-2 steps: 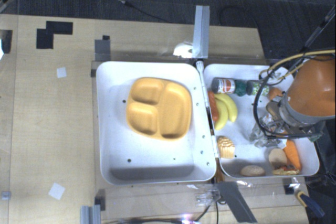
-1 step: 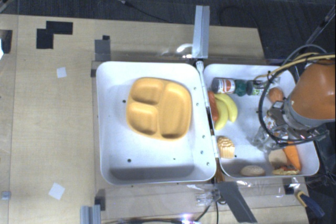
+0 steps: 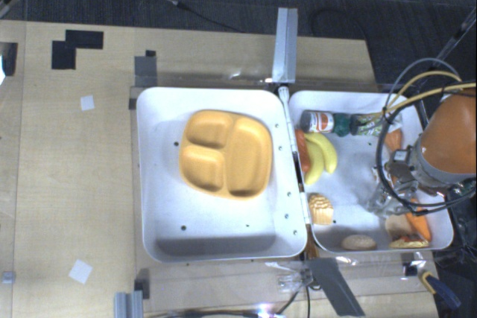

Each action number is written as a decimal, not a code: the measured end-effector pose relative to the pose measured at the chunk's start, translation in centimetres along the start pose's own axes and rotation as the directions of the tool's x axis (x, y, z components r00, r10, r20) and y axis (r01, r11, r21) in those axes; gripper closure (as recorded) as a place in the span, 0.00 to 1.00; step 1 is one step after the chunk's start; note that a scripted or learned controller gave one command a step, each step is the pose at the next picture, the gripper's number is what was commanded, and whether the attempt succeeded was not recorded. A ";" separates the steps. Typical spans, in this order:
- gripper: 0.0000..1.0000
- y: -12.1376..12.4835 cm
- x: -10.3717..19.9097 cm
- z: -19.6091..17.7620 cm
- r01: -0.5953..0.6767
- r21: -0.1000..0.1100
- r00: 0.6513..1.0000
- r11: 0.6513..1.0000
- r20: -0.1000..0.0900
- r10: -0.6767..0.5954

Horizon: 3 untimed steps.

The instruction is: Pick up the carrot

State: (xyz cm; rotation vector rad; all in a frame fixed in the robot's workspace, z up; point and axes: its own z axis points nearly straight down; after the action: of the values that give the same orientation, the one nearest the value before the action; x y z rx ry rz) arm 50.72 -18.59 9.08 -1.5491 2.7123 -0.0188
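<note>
Now | gripper (image 3: 389, 199): low in right bin (image 3: 350, 238), fingers' state unclear | carrot (image 3: 419, 223): just right of it

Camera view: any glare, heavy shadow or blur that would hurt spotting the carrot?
Camera view: lighting even; soft shadow along the near wall of the left bin; small glints on the metal post between the bins. Right bin items are small and soft; the carrot lies partly under the arm's cables, near the gripper.

Bright overhead light; slight blur
</note>
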 end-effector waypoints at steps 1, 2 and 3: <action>1.00 0.3 2.4 0.0 0.376 -0.002 0.927 0.927 -0.001 -0.376; 1.00 1.8 -1.0 0.0 0.654 -0.006 0.756 0.756 -0.003 -0.654; 1.00 1.8 -0.3 0.0 0.860 -0.002 0.510 0.510 0.004 -0.860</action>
State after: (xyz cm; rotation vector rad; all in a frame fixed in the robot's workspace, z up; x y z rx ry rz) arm 49.28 -17.43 9.00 -2.6962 1.5936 -0.0235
